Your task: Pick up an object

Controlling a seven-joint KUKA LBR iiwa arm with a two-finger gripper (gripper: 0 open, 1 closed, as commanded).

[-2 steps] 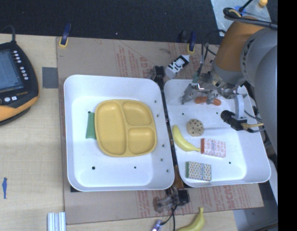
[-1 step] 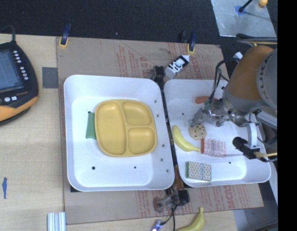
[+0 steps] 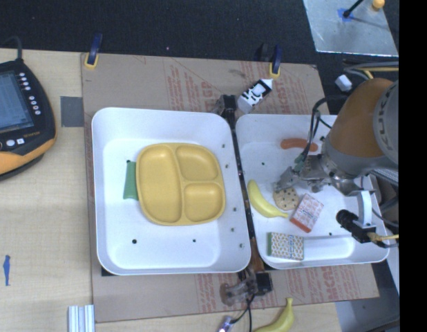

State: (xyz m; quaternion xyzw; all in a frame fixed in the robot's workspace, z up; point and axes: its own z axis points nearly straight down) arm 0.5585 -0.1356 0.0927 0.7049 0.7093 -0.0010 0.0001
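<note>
From the camera view above the tabletop (image 3: 48,213), two shallow white bins sit side by side on a sheet of brown cardboard (image 3: 200,81). The right bin (image 3: 265,133) serves as the landmark here. Inside it, near its middle, the gripper (image 3: 291,180) hangs low at the end of the grey arm (image 3: 365,133), which comes in over the bin's right wall with its orange band showing. The metal jaws are down among the objects, but whether they are spread or pressed together I cannot tell — nothing is plainly seen between them.

Just below the gripper lies a round speckled cookie (image 3: 285,199), touching or nearly touching the jaw tips. A yellow banana (image 3: 262,200) curves beside the cookie, toward the bin's left wall. A small red-and-white packet (image 3: 306,212) lies on the cookie's other side, tilted. A green-patterned flat box (image 3: 286,246) rests near the bin's front wall. An orange sausage-shaped item (image 3: 294,144) lies toward the bin's back wall.

To the left of the right bin, the left bin (image 3: 110,247) holds a yellow divided plate (image 3: 179,183) with a green object (image 3: 130,180) half hidden under its far edge. Beyond that — at the tabletop's left edge — sits a control pendant (image 3: 16,116). A second banana (image 3: 279,318) lies on the cardboard in front of the right bin.
</note>
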